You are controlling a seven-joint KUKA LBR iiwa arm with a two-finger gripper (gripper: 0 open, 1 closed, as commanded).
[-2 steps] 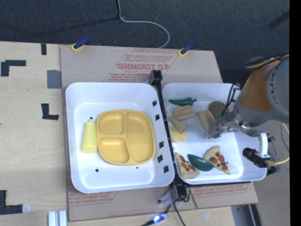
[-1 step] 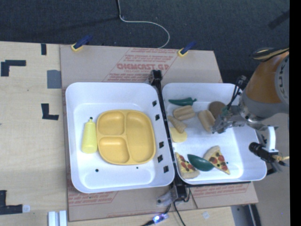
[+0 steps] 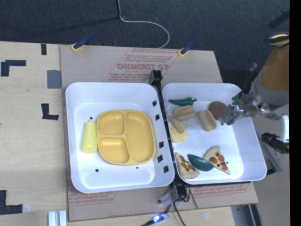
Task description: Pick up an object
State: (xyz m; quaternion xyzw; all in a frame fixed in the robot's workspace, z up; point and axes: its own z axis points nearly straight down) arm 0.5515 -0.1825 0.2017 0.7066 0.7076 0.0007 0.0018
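1. Task says pick up an object. The gripper [image 3: 229, 115] sits low in the right bin [image 3: 244, 147], at its upper right, right next to a brown round piece [image 3: 217, 109] and a tan bread-like piece [image 3: 206, 120]. Looks like it touches the brown piece, but the view is too blurry there for me to be sure.
2. Can't tell if the pincer is apart or together; I see nothing clearly held in it.
3. The arm [image 3: 275, 79] comes in from the right, orange band above the wrist.
4. Other stuff in the right bin: green chili pepper [image 3: 182, 100] near the top edge, hot-dog bun [image 3: 183, 112] just below it, a ridged tan piece [image 3: 177, 124] and a pale yellow piece [image 3: 178, 135] by the divider.
5. Bottom of the right bin: pizza slice [image 3: 217, 160] on the right, dark green leaf-shaped item [image 3: 201, 162] beside it, touching a second pizza slice [image 3: 185, 166] at the lower left corner.
6. Left bin [image 3: 113, 95]: yellow sectioned plate [image 3: 126, 136] in the middle, yellow squeeze bottle [image 3: 89, 135] lying just beside its left edge.
7. Both bins rest on a cardboard sheet [image 3: 141, 65] on the bench; a white cable [image 3: 148, 25] runs across the dark floor above.
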